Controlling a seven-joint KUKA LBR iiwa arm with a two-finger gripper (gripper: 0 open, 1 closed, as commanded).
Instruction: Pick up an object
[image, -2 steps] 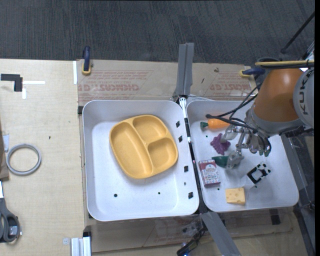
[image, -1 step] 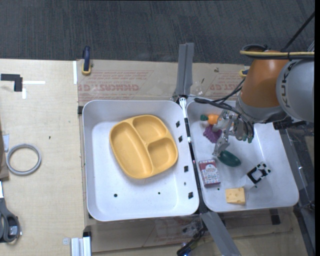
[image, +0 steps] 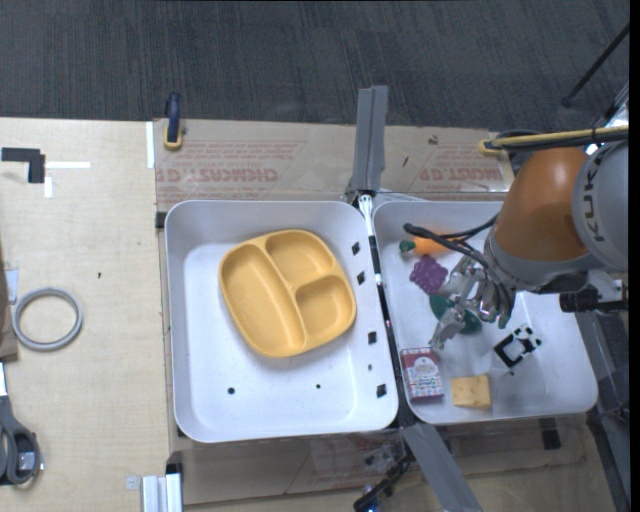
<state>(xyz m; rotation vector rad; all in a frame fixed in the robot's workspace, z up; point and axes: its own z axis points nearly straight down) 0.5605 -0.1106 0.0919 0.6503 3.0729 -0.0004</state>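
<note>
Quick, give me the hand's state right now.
Hand: over the right bin, low beside the purple grapes; open or shut cannot be told from this view, and nothing shows between its fingers.

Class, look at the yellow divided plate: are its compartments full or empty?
Empty. All three compartments of the yellow divided plate show bare yellow surface.
</note>
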